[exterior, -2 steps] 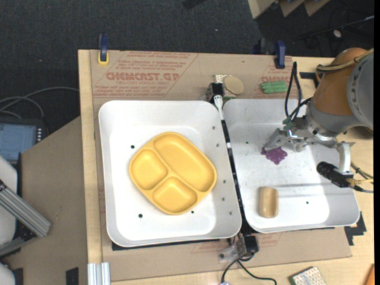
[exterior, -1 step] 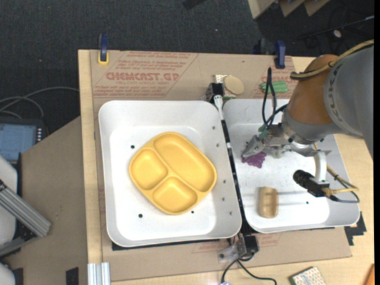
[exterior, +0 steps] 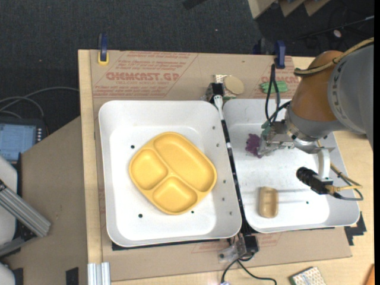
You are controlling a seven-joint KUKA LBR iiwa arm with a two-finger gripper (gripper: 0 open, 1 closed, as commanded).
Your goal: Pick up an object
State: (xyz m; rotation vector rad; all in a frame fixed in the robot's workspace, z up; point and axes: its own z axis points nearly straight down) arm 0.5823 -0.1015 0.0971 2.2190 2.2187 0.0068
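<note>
The bench [exterior: 332, 242] is pale wood, and most of its top lies under a brown sheet [exterior: 148, 70] printed with red lettering. A blue clamp [exterior: 104, 53] grips the sheet at its far left corner and a second blue clamp [exterior: 279, 51] grips the far edge further right. Two shallow white bins sit side by side on the sheet, their inner rims touching.

The left bin [exterior: 119, 206] holds a yellow plate [exterior: 172, 172] with three compartments, lying flat and turned at a slant near the bin's middle. In the right bin [exterior: 309, 218], a small purple object [exterior: 254, 145] lies near the far left part of the floor, and a tan wooden block [exterior: 268, 202] lies well apart from it, near the front rim.

The arm [exterior: 332, 94] reaches in from the right, and the claw [exterior: 267, 142] sits low over the right bin, just beside the purple object on its right. Whether the claw is released or clenched cannot be told, nor whether it touches the purple object.

Beyond the bench, the floor [exterior: 119, 10] is dark grey carpet. A blue-lit screen [exterior: 16, 140] and loose cables [exterior: 35, 97] lie to the left.
</note>
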